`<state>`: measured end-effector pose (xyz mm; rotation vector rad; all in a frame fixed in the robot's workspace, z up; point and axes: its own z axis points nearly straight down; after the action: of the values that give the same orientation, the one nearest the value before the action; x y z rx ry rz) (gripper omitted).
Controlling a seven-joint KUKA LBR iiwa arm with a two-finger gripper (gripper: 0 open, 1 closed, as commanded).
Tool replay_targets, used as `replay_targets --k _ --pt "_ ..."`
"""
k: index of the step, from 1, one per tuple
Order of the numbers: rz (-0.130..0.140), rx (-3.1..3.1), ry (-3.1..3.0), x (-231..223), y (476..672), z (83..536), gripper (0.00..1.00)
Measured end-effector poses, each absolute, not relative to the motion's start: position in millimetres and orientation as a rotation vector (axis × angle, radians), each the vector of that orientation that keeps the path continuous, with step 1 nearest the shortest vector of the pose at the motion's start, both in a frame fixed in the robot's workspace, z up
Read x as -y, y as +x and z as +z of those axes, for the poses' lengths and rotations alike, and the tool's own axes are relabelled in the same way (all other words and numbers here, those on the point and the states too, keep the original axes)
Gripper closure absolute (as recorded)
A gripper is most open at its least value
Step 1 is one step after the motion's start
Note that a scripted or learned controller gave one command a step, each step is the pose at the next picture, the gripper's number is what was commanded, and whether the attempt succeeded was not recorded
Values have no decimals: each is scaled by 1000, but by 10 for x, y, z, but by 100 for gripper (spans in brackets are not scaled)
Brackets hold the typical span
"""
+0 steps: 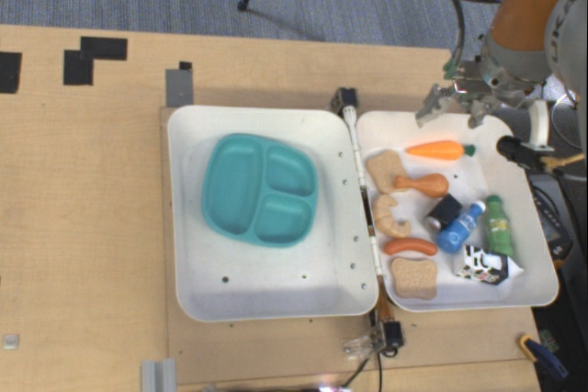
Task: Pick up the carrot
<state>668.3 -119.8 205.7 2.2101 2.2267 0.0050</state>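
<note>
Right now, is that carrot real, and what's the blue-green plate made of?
The carrot looks like a plastic toy: even orange, smooth, slightly shiny, with a small green tip. The teal divided plate also seems plastic: one flat colour, matte, with softly moulded compartments.

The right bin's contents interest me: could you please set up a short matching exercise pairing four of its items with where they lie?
Things:
1. carrot
2. slice of bread
3. green bottle
4. sausage

Places:
A. near corner, by the divider between the bins
B. far end, just below the end effector
C. along the right wall
D. just above the bread

Pairs: 1-B, 2-A, 3-C, 4-D
</note>
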Motion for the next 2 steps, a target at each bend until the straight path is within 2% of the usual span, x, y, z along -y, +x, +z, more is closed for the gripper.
replay_targets --k 1,2 --pt "-7 -2224 2224 1696 6521 898 0" --pt "5 -2295 2139 1395 6407 867 0"
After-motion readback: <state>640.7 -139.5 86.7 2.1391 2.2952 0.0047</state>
